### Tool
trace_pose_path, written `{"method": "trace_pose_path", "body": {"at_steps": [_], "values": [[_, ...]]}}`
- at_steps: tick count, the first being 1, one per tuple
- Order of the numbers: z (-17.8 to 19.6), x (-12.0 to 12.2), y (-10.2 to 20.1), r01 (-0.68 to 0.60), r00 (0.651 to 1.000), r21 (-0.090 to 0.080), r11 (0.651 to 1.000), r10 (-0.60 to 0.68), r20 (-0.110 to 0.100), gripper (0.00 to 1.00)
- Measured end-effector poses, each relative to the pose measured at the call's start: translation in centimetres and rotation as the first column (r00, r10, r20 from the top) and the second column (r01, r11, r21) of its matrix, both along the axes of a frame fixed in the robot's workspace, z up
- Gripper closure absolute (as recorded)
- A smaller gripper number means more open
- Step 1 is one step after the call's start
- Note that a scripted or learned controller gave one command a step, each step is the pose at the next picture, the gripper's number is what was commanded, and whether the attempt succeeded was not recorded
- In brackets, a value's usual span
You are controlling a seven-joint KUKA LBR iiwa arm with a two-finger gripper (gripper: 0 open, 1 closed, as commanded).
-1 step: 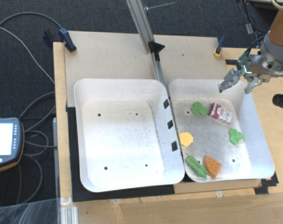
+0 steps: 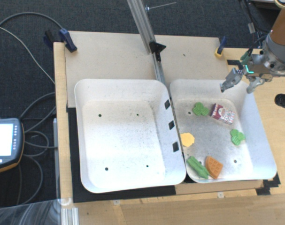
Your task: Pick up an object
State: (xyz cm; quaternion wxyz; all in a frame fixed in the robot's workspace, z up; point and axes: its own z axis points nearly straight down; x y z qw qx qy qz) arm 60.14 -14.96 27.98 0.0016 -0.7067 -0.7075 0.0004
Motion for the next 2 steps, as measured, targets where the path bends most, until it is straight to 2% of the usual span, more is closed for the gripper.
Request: {"method": "trace_pose_path", "body": {"at_steps": [1,2], "values": [[-4.3,0.1,-0.3,0.001,1.0,0.0,1.0,-0.001,-0.003,0.0],[-10.4,0.6,0.2,0.0,1.0,0.001,1.0,0.0,-0.005,0.0]]}}
